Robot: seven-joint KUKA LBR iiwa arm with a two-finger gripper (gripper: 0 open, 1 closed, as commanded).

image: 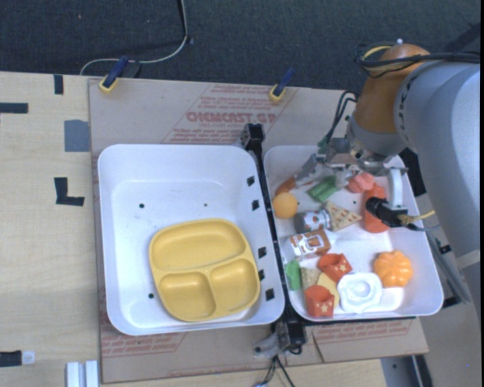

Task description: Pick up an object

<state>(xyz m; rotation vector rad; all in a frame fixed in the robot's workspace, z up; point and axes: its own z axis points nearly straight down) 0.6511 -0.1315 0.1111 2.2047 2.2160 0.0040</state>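
- Gripper (pixel 332 161) hangs low over the far part of the right bin (pixel 429 274), below the orange band (pixel 385 95) of the grey arm; I cannot tell its state, because the metal parts merge with the toys under them
- No toy can be seen lifted clear of the pile, so I judge nothing is grasped yet
- Just under and near the gripper lie a green piece (pixel 323 190), a pink-red lump (pixel 361 184) to its right, and a small orange ball (pixel 285 206) to its left against the bin wall
- Nearer in the same bin sit an orange pumpkin-like toy (pixel 393 268), a white swirl-shaped item (pixel 359 291), red blocks (pixel 320 299) and a labelled can (pixel 310 242), all packed touching one another
- Left bin (pixel 113 184) carries a yellow divided tray (pixel 203 266) toward its near side
- Step in hand, as I read it: the descent or closing phase over the far cluster, with the green piece the likeliest target
- Next move calls for closing on a single item and rising straight up; the crowding means a neighbour could be nudged or the grasp could slip
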